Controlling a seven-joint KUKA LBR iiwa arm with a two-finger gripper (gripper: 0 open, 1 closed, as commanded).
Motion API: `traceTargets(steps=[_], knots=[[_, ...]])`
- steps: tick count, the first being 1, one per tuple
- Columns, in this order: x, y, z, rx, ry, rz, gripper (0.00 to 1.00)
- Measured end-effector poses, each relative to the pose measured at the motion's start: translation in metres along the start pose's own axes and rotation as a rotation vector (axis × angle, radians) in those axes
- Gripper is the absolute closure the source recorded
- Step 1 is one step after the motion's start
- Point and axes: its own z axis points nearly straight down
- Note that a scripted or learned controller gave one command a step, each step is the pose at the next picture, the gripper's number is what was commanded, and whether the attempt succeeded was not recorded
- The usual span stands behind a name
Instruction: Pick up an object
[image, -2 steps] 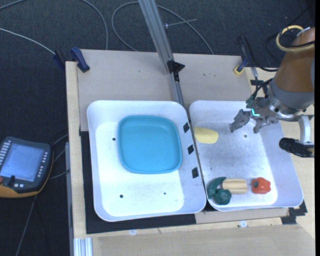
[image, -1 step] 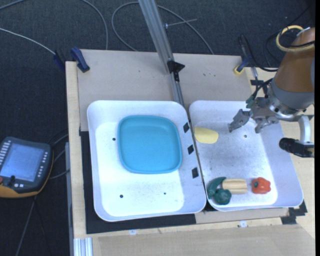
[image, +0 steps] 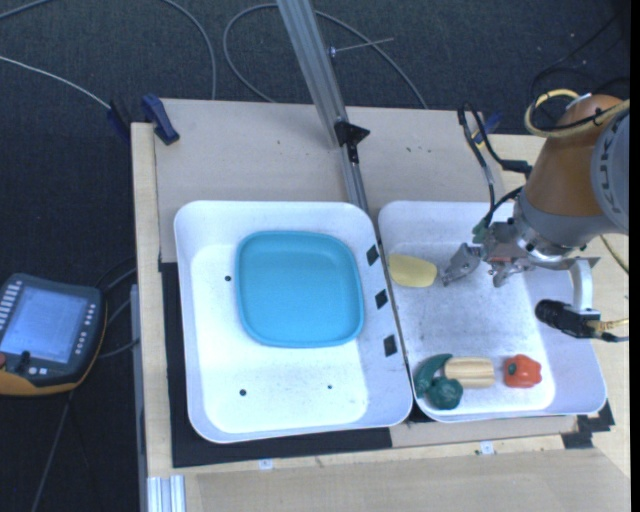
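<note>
Gripper (image: 478, 268) over right bin (image: 470, 335). Lemon-shaped piece (image: 412, 271) just left of it. Pepper (image: 438, 381), roll (image: 470, 372), tomato (image: 521, 371) in row nearer camera. Plate (image: 300, 288) far left, in left bin (image: 205, 325).

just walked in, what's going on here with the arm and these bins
A grey and orange robot arm reaches in from the right over the right bin, its gripper low near a pale yellow object but with nothing between its fingers. A green item, a tan piece and a red pepper lie along that bin's near edge. The left bin holds a blue plate.
</note>
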Motion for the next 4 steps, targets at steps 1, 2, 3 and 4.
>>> traceTargets(steps=[1,2,3,4], knots=[[0.0,0.0,0.047,-0.001,0.0,0.0,0.0],[0.0,0.001,0.034,-0.005,-0.001,0.0,1.0],[-0.001,0.011,-0.021,-0.007,-0.001,0.0,1.0],[0.001,0.009,-0.084,-0.008,-0.001,0.0,1.0]])
